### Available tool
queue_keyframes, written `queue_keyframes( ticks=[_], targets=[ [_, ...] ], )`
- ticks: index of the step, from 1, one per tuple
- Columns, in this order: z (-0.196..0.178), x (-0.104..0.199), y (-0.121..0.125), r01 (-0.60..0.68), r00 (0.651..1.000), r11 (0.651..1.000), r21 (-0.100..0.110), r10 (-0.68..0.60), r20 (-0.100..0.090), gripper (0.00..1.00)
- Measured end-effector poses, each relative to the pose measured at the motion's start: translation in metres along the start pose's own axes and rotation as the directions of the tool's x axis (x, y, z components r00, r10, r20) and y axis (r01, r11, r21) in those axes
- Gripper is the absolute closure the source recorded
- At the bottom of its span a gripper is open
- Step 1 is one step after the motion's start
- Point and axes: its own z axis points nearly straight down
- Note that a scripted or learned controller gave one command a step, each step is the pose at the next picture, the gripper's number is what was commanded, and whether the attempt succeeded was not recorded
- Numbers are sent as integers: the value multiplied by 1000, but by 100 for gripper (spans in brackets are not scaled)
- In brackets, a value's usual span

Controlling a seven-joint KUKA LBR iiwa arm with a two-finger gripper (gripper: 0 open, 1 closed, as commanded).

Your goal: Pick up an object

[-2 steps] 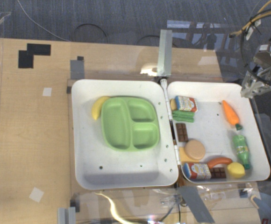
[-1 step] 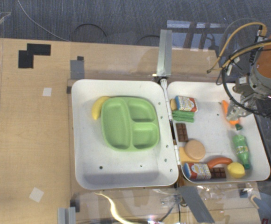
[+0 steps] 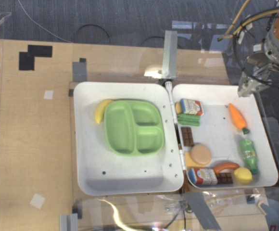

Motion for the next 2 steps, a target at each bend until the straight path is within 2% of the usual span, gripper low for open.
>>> queue_keyframes(
  ticks=[1,2],
  targets=[
    [146,0,55,162,987,986,-26,-162,4,100],
    [36,28,11,264,965,965,-1,-264,-3,100]
  ],
)
